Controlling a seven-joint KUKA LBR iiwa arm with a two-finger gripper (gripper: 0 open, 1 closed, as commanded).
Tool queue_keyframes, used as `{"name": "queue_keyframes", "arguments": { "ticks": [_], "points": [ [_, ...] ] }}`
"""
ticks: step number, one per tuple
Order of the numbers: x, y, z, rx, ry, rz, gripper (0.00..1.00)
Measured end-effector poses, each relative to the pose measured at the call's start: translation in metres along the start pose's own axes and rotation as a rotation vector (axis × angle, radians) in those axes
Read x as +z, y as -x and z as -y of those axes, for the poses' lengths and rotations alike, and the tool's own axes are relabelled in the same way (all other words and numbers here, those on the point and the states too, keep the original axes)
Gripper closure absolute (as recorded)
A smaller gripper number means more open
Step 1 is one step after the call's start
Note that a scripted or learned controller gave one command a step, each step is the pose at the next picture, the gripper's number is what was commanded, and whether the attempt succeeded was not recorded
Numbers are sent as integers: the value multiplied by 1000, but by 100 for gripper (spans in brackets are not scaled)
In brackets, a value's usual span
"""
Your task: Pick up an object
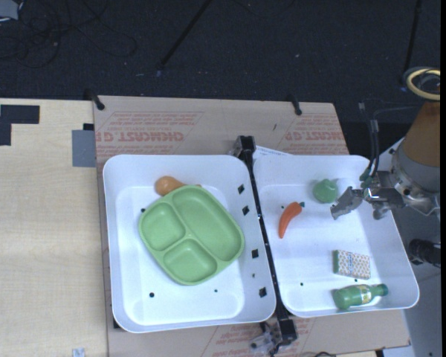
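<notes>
Gripper (354, 200) low over right shallow white bin (312, 300), fingers spread, nothing between them. Round green plastic fruit (325, 190) just beside fingertips; orange plastic chilli (289, 218) nearby beyond it. Patterned flat packet (352, 263) and green bottle (358, 295) lie nearer the camera, apart. Green divided plate (191, 233) in left bin (126, 288).

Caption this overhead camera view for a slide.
Gripper over right bin near green ball, orange carrot; green divided plate in left bin.
</notes>
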State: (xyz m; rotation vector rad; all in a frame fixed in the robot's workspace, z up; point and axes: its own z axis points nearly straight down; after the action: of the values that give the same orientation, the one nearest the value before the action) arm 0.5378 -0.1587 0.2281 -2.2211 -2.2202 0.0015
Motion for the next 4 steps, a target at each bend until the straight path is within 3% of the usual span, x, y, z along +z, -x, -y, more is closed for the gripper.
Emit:
{"name": "queue_keyframes", "arguments": {
  "ticks": [2,3,4],
  "points": [
    [129,-1,5,0,-7,-3,0],
    [141,-2,5,0,-3,-1,0],
    [130,0,5,6,-2,0,100]
  ]
}}
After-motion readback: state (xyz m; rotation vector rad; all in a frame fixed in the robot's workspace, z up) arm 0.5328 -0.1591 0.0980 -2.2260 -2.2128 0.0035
